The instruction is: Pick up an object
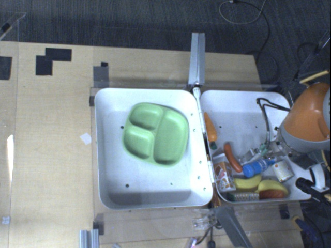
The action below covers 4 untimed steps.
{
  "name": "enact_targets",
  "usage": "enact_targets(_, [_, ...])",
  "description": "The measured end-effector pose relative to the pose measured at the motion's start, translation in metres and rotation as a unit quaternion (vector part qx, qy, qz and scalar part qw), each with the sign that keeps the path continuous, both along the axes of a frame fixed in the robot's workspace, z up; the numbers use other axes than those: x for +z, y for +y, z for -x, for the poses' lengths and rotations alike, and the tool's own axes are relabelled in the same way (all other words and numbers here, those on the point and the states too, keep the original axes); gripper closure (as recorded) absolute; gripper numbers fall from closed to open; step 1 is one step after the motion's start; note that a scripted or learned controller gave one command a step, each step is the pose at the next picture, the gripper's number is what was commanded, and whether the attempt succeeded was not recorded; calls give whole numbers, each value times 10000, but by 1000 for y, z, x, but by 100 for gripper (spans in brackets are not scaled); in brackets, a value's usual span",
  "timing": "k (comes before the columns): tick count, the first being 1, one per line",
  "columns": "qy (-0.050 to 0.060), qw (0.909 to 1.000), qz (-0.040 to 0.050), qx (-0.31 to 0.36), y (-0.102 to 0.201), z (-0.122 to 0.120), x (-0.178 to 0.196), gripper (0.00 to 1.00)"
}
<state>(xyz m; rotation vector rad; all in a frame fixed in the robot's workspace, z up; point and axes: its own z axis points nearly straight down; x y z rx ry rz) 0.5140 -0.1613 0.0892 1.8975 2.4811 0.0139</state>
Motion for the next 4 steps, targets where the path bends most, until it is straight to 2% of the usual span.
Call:
enact_targets(1, [-5, 10000, -13, 11, 1, -3, 9, 100])
enact_targets(2, [84, 9854, 2, 1700, -39, -4, 32, 100])
enact_targets(3, [79, 9785, 10, 2063, -45, -3, 93, 100])
enact_targets(4, [80, 9987, -7, 501, -38, -30, 108, 100])
